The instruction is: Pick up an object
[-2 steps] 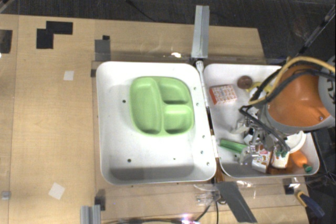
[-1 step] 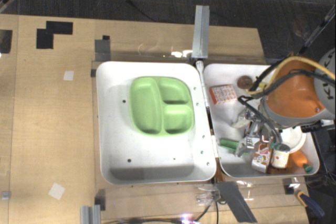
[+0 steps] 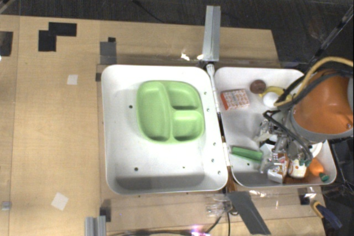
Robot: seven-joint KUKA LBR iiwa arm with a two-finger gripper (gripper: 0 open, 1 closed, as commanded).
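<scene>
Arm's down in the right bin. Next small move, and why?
Probably a short straight lift to check the grasp. The end effector sits low in the right bin, over the clutter by the near wall, just right of the green stick. The view does not settle whether anything is caught, so lifting should show it without disturbing the red-patterned card.

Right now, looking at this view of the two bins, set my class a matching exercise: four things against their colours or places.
Things:
1. divided tray
2. marker
3. small packet
4. round ball

Descriptions:
A. brown, at the right bin's far edge
B. light green, in the left bin
C. red and white, flat
D. dark green, long, lying in the right bin

Pairs: 1-B, 2-D, 3-C, 4-A
</scene>
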